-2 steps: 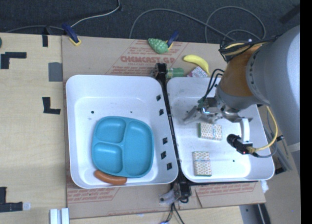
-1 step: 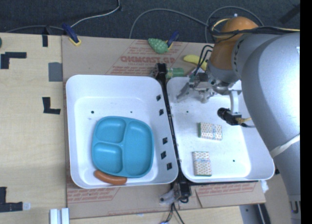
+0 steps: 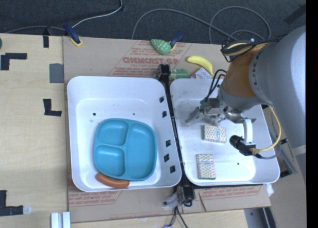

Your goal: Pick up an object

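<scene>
In the camera view we see the arm (image 3: 258, 73) reaching into the right bin (image 3: 258, 172), its hand (image 3: 198, 115) low over the bin floor near the divider (image 3: 171, 127) that separates the two bins. We cannot tell how the hand is set, because the wrist hides much of it. Just beside the hand, farther from the divider, lies a small patterned packet (image 3: 214, 133), apart from the hand and flat on the bin floor. A second small packet (image 3: 205, 166) lies nearer the front wall of the same bin. On the other side of the divider, the left bin (image 3: 79, 122) holds a blue sectioned plate (image 3: 124, 148) with a sausage (image 3: 112, 181) touching its front edge. Behind the bins, on the worktop (image 3: 30, 122), a banana (image 3: 200, 63) and a green toy (image 3: 160, 45) rest near the divider's far end.
</scene>
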You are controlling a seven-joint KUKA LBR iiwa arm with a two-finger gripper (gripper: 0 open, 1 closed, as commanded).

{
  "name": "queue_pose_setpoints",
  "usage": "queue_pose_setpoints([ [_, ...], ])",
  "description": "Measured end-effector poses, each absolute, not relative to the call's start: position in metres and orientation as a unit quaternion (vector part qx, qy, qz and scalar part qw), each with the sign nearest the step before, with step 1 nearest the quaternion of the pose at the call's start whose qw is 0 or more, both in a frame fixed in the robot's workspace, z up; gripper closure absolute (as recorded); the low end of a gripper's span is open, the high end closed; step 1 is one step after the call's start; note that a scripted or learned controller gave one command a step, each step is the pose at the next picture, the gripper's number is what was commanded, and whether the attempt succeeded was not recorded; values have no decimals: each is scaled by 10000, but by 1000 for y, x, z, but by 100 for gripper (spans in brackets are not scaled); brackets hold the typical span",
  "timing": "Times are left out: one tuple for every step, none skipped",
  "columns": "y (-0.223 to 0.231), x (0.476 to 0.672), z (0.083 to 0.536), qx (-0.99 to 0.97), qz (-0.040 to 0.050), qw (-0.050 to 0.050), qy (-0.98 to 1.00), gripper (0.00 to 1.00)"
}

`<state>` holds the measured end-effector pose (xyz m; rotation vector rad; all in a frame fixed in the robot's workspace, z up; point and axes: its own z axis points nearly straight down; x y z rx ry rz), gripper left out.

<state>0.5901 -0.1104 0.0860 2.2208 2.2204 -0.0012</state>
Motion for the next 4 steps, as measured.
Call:
queue_pose_setpoints([
  [-137,669,123,7066,-5,11,7076,0],
  [-117,598,86,7069,-1,-4,7074,0],
  [-112,669,85,7065,3,14,7077,0],
  [-127,556,86,7075,-7,6,7067,0],
])
